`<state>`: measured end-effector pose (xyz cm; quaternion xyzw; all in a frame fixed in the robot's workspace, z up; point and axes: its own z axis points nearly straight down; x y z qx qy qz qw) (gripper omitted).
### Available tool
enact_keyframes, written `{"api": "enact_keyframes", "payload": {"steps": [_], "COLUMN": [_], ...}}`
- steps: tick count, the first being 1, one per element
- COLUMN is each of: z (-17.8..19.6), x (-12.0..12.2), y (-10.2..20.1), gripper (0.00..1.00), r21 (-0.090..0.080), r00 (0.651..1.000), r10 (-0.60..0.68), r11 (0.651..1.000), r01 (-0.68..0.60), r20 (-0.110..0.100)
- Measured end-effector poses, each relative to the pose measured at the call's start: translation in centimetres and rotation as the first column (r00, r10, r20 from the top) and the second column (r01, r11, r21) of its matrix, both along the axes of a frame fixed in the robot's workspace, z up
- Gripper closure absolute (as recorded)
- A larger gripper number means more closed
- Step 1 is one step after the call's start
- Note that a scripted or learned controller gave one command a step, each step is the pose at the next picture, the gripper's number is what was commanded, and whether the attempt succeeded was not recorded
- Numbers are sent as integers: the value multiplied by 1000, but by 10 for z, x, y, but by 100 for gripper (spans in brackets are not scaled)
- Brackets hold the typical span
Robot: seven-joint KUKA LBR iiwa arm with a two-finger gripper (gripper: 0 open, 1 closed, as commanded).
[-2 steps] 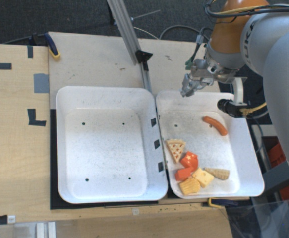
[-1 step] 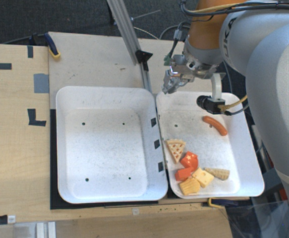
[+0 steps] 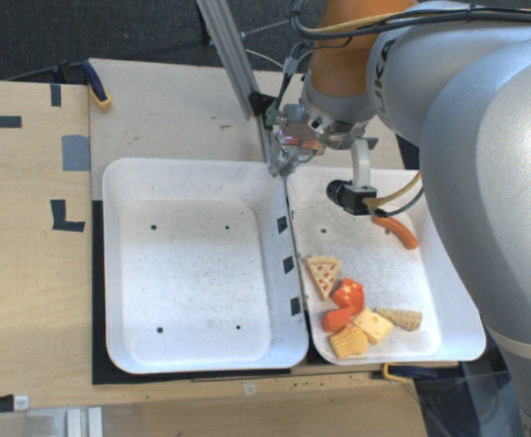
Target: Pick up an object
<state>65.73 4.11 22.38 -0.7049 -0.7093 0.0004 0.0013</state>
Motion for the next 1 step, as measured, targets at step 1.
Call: {"api": "enact_keyframes", "payload": {"steps": [1], "z": [12], "x": [10], "y": [57], "gripper": [100], "r21": [1], "r00": [1000], "r10": [1], "r11": [1000], "r01": [-1], "r20": [3]}}
